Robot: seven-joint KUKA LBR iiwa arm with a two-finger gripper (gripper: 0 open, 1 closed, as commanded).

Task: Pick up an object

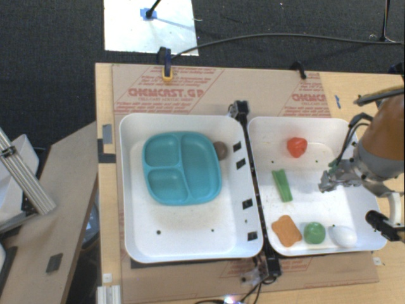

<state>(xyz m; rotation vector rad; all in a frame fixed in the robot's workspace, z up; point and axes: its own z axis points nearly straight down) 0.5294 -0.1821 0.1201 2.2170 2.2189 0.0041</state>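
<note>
**Arm over right bin, nothing gripped**

Two shallow white bins side by side on a brown board bearing red print. Left bin (pixel 136 233): teal divided tray (pixel 182 168) with three compartments, lying slightly above centre; small brown round object (pixel 220 149) touching or just beside the tray's upper right corner, near the divider between bins.

Right bin (pixel 272 132): red rounded object (pixel 297 146) toward the far side; green stick-shaped piece (pixel 281 185) near the middle left, lying lengthwise roughly parallel to the divider; orange flat piece (pixel 286 230) at the near left; green ball (pixel 314 232) just beside it to the right; white egg-shaped object (pixel 344 235) just beside the ball, close to the near right corner. Three near-side items in a row, ball and orange piece nearly touching.

Grey arm with orange band reaching in from the right. Gripper (pixel 328 181) low over the bin's middle right, well apart from the red object and to the right of the green stick, not touching either. Fingertips small and dark against the bin floor; spread of the fingers too unclear to call. Nothing seen between them.

Blue clamp (pixel 165 60) with yellow tip at the board's far edge.
</note>
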